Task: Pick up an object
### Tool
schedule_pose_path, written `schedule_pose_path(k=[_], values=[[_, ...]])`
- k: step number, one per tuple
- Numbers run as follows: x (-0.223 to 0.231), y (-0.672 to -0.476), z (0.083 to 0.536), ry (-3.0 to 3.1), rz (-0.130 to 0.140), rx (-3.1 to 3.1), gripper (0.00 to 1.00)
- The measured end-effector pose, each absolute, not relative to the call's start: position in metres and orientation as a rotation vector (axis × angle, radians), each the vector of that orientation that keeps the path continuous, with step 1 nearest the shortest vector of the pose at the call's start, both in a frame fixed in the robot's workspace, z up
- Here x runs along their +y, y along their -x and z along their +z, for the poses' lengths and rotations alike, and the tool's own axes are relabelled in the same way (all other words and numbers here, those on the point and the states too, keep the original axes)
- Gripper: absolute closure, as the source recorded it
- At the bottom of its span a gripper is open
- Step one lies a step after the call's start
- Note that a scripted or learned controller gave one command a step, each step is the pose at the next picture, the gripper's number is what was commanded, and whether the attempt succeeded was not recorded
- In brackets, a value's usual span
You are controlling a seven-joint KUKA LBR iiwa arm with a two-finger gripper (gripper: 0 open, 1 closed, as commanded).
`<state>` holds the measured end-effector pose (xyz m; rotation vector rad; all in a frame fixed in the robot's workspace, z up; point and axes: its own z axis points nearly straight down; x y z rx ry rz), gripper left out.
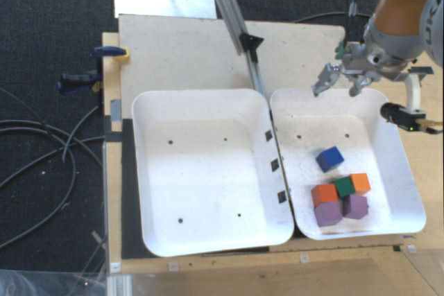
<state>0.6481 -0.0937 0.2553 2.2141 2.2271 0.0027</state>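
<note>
In the right bin lie several small blocks. A blue cube sits alone near the middle. Closer to the front, an orange block, a small green one, a smaller orange one and two purple ones are packed together. My gripper hangs above the far rim of that bin, well back from the blocks. Its two fingers are spread apart with nothing between them.
The left bin stands beside the right one, sharing a middle wall with black tabs. A slanted metal pole crosses the board behind the bins. A blue and orange clamp grips the bench's left edge.
</note>
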Motion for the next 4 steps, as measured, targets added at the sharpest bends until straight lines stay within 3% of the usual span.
schedule_pose_path(k=[1, 2, 3, 4], values=[[-0.119, -0.654, 0.229, -2.22, -0.001, 2.22, 0.0], [-0.133, -0.576, 0.098, -2.227, -0.007, 2.225, 0.0], [-0.132, -0.581, 0.114, -2.216, 0.004, 2.223, 1.0], [-0.037, -0.58, 0.194, -2.204, 0.012, 2.234, 1.0]])
